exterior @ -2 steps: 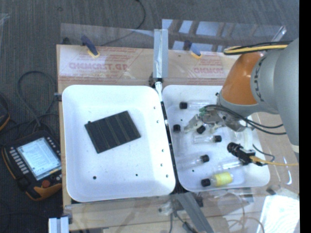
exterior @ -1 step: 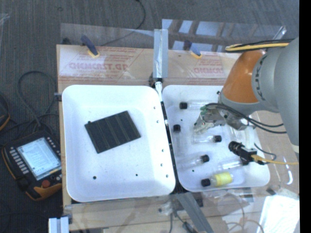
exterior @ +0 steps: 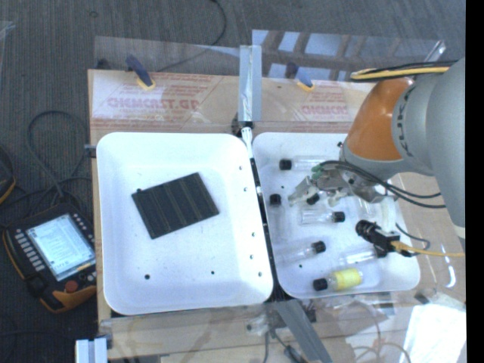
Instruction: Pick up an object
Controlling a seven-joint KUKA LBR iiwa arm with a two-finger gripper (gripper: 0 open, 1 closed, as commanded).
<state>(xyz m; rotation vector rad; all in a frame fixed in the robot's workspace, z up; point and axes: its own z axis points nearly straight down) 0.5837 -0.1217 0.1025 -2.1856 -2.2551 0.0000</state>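
Several small clear vials with black caps lie loose across the right bin (exterior: 408, 278), easy pickings. One vial (exterior: 324, 218) sits just below the gripper (exterior: 316, 189), which hangs low over it; whether its pincer is released or clenched, I cannot tell.

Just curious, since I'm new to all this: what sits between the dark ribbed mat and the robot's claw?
In the camera view, bare white floor of the left bin, then the bins' adjoining walls, separate the dark ribbed mat from the gripper. A black-capped vial lies just past them.
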